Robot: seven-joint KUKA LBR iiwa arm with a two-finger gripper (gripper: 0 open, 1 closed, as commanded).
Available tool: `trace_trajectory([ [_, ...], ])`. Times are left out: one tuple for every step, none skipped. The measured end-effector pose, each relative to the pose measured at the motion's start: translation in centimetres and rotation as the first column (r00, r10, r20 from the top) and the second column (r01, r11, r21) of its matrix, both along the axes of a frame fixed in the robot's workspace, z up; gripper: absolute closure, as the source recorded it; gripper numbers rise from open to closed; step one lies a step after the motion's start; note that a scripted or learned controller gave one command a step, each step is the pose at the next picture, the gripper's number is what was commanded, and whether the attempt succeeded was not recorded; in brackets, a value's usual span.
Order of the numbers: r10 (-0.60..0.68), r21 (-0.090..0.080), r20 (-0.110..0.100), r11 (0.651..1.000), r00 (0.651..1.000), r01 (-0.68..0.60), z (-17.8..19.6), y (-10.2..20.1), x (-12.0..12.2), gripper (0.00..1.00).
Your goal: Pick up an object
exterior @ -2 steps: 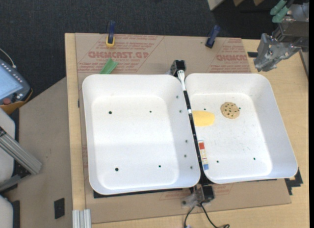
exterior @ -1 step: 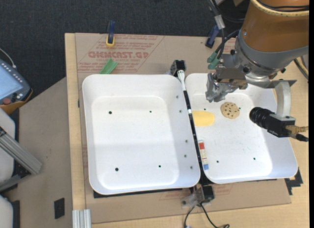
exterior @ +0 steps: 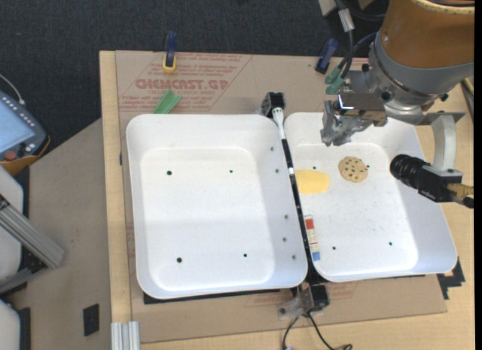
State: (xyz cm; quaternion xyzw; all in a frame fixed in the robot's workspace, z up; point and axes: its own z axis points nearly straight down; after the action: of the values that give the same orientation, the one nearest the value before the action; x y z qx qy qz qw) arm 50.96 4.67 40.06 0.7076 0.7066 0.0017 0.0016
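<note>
Hovering claw (exterior: 337, 136) above right bin (exterior: 422, 258), near cookie (exterior: 352, 168)

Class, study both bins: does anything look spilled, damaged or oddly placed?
Nothing looks spilled or broken. One oddity: a small red, white and blue item lies against the right bin's left wall, apart from the cookie and yellow piece.

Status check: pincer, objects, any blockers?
Pincer above right bin's far-left corner, nothing seen in it. Cookie and yellow piece lie just in front. Nothing covers them.
</note>
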Motion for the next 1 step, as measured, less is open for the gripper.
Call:
trace_trajectory([
  [-0.001, 0.0, 0.002, 1.0, 1.0, 0.001, 1.03, 0.02, 0.06, 1.0],
])
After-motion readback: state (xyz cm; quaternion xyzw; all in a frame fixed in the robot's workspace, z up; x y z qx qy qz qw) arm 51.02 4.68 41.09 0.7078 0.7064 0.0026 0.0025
